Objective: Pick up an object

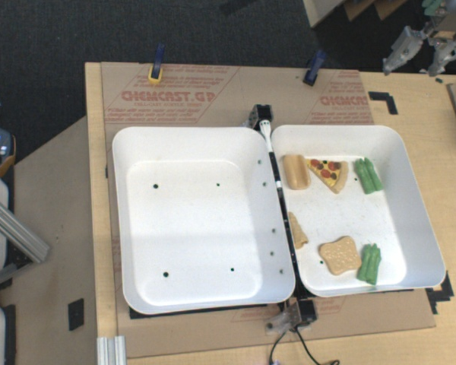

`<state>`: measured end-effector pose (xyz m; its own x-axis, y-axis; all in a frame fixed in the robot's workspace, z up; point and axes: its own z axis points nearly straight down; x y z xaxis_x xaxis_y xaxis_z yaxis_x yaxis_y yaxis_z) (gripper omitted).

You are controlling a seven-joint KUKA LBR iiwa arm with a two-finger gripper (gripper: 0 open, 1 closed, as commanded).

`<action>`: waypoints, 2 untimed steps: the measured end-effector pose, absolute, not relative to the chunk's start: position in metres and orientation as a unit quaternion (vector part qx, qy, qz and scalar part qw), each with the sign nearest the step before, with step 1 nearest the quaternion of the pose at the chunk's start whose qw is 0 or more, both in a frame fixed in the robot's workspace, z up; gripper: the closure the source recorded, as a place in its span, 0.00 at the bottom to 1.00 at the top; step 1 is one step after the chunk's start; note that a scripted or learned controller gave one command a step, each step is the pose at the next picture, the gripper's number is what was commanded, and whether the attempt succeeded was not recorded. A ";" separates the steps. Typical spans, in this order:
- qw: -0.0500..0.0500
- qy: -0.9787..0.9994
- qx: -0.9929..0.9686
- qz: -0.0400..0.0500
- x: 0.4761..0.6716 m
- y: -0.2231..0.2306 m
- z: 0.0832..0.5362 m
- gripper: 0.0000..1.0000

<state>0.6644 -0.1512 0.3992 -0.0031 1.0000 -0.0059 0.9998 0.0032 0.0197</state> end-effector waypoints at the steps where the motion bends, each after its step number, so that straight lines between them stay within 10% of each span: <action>1: 0.005 0.709 0.705 0.004 0.667 -0.101 0.483 0.00; 2: 0.004 0.708 0.706 0.001 0.667 -0.103 0.488 1.00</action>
